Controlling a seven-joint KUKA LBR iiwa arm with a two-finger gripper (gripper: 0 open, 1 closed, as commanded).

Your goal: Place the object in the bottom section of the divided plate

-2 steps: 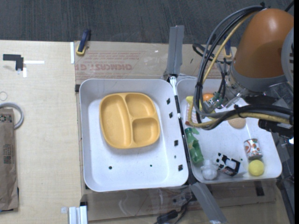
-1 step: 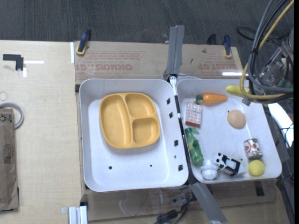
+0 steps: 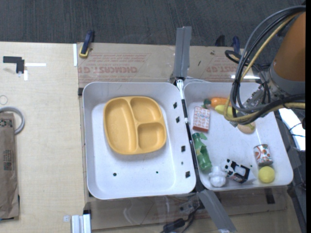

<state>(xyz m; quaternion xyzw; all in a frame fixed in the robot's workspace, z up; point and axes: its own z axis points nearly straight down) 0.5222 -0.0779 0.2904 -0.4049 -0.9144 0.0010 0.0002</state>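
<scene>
The yellow divided plate (image 3: 135, 125) lies in the left bin (image 3: 97, 178), with one long section on its left and two smaller ones on its right; all three hold nothing. My gripper (image 3: 243, 120) hangs over the upper part of the right bin (image 3: 284, 144), mostly hidden behind looping black and yellow cables. Just below it a small tan object (image 3: 247, 127) shows; whether it is held I cannot tell. An orange piece (image 3: 218, 101) and a yellow piece (image 3: 222, 109) lie just to the left of the gripper.
The right bin also holds a red and white packet (image 3: 201, 119), a green bottle (image 3: 201, 152), a white lump (image 3: 218, 179), a black and white item (image 3: 237, 171), a small can (image 3: 262, 154) and a yellow ball (image 3: 266, 174). A metal divider (image 3: 183, 52) stands between the bins.
</scene>
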